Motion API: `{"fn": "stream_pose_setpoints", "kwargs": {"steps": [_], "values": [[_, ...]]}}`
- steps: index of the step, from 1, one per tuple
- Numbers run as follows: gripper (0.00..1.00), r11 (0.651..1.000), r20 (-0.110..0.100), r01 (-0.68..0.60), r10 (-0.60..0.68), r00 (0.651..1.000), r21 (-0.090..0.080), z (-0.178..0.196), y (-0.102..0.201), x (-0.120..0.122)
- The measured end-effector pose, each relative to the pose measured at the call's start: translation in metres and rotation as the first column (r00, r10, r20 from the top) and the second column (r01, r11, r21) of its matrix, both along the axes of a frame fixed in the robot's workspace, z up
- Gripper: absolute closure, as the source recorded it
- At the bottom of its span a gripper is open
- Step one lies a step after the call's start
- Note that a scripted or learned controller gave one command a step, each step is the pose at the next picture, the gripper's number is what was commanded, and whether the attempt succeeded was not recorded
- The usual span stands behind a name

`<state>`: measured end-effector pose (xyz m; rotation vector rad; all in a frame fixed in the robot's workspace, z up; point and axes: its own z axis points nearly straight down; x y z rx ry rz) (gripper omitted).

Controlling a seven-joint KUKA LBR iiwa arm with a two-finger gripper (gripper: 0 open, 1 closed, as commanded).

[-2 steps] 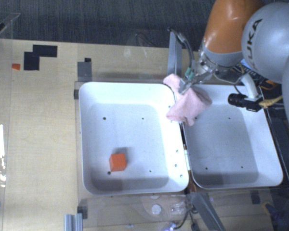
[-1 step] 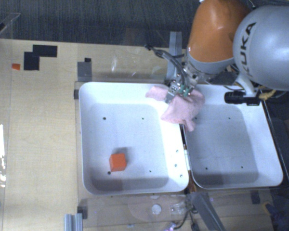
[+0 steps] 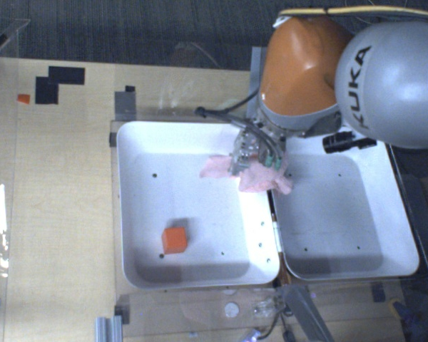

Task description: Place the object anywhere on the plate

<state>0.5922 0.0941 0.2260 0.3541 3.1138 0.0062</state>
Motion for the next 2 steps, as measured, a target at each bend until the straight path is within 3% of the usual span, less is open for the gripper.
{"fn": "stream_pose_setpoints", "kwargs": {"steps": [1,2], "values": [[1.0,0.974,0.001,-0.225,0.225,0.974,-0.001,0.0009,0.0362,-0.0344],[0.0,0.975,0.001,-0.224,0.224,0.975,-0.001,0.0009,0.0361,-0.0343]]}}
